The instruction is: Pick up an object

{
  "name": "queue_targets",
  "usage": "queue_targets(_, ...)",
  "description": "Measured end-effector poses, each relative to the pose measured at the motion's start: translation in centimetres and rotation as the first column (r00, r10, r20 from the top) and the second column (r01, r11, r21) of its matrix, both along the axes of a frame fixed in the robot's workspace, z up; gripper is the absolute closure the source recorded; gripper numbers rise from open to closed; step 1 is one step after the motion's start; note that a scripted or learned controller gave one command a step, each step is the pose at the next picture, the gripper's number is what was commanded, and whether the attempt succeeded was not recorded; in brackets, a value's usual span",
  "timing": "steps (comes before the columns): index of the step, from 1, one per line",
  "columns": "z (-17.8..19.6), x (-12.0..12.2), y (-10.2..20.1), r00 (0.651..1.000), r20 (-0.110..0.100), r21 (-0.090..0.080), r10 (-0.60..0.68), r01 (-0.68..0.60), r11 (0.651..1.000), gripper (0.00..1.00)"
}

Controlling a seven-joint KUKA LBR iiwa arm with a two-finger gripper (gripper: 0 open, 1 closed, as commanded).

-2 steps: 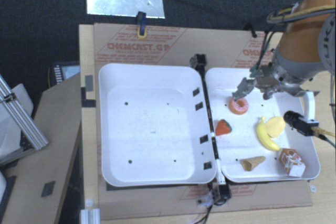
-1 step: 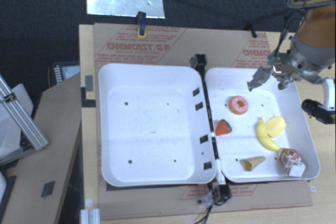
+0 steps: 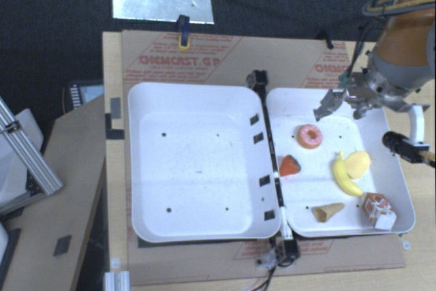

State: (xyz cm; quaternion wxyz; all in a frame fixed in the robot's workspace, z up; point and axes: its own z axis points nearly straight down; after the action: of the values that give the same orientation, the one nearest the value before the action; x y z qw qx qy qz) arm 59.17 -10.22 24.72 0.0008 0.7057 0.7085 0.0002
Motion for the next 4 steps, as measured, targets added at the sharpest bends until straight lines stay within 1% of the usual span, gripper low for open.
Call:
queue_targets(1,-2.2,0.3,-1.1,1.000,-0.001,-0.001,-0.003,0.003,1.000,0.00)
queue_targets(2,-3.3,0.8,-4.9,1.000,0.002,-0.001,-0.005,0.005,1.000,0.00)
queue_targets(3,-2.7,0.3,-4.2,1.000,0.001,0.000,-0.001,0.001,1.000,0.00)
queue_targets(4,-3.5,0.5,-1.9,1.000,0.000,0.000,0.002,-0.002,1.000,0.00)
